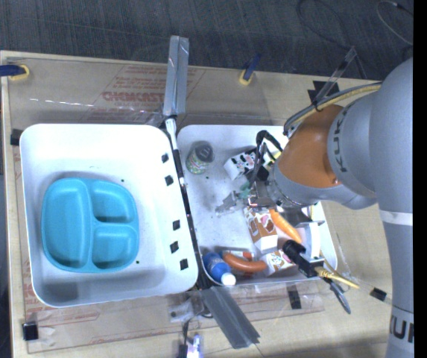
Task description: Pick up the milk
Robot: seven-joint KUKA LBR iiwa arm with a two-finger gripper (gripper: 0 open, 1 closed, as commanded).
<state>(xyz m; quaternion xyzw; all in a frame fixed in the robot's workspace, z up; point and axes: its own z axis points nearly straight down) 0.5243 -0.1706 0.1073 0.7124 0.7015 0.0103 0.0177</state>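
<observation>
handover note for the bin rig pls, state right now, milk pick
Gripper: low inside the right bin, near its middle; nothing visibly held, finger state unclear.
Milk: probably the small carton just right of the gripper, lying among the clutter; the label is too small to read, so confirm.
Nearby: can at the bin's top left, blue bottle and hot dog along the near edge.
Left bin: holds a blue divided tray.
Done: arm is down in the right bin.
Left: grasp the carton and lift it.
</observation>
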